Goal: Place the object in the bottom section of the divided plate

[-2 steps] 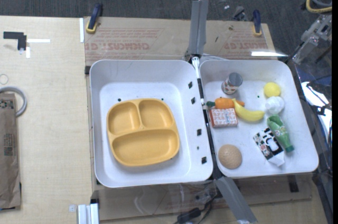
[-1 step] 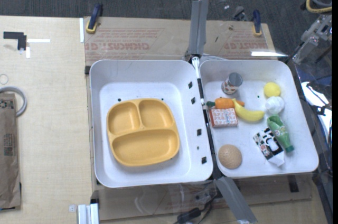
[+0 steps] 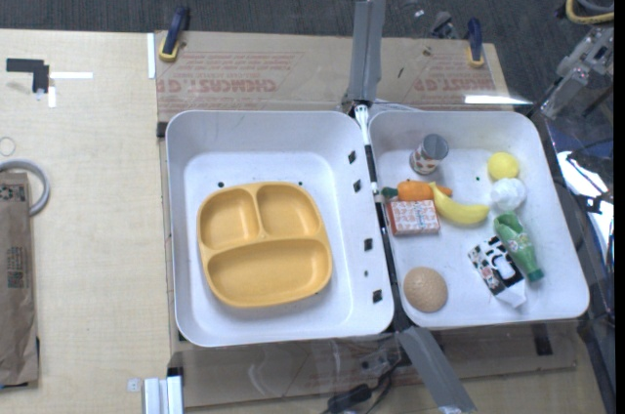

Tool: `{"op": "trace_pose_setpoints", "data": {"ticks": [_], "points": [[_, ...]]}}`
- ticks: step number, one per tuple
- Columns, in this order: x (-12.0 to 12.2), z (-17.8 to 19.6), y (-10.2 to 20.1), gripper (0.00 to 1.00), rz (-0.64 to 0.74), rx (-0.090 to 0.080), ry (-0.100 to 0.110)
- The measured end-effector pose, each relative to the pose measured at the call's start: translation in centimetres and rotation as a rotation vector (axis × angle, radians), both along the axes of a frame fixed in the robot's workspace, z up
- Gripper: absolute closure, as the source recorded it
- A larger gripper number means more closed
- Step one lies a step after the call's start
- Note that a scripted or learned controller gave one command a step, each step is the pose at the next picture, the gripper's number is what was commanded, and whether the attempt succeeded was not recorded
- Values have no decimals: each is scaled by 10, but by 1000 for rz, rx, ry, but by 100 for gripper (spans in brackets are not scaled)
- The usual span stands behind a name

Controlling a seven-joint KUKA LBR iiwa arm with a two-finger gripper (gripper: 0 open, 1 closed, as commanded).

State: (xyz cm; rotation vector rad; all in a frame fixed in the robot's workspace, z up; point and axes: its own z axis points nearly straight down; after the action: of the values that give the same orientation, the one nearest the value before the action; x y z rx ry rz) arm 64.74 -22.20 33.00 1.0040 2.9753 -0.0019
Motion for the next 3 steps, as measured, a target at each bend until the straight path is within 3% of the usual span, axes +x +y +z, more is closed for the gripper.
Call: {"op": "trace_pose_setpoints", "data": {"ticks": [3], "points": [[0, 0, 0, 0, 0, 0, 0]]}}
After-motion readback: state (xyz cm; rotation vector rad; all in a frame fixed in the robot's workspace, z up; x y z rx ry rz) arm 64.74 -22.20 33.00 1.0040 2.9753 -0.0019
